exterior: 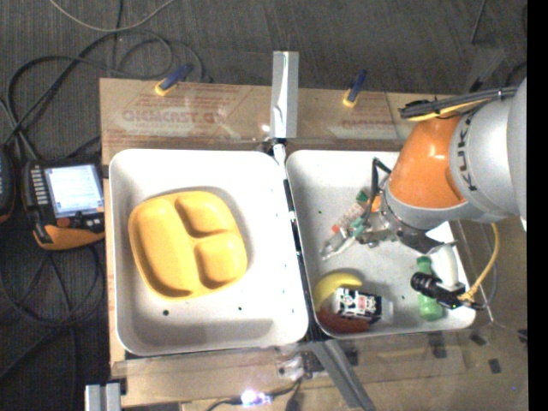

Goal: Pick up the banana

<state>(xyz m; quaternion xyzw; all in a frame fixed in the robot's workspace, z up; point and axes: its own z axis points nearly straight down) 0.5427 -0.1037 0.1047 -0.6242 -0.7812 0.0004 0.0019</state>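
**Open claw hangs above the banana in the right bin**

The gripper [336, 240] sits over the middle of the right bin [318, 178], its two fingers spread apart with nothing between them. The banana [334, 284] lies near the bin's front edge, just below the claw and apart from it, touching a small dark-labelled bottle [360, 303]. A green bottle [428, 291] rests by the right wall. The left bin [128, 315] holds a yellow divided plate [189, 242].

Count: two white bins [128, 315], one yellow tray [188, 242], one banana [334, 285], one green bottle [428, 294].
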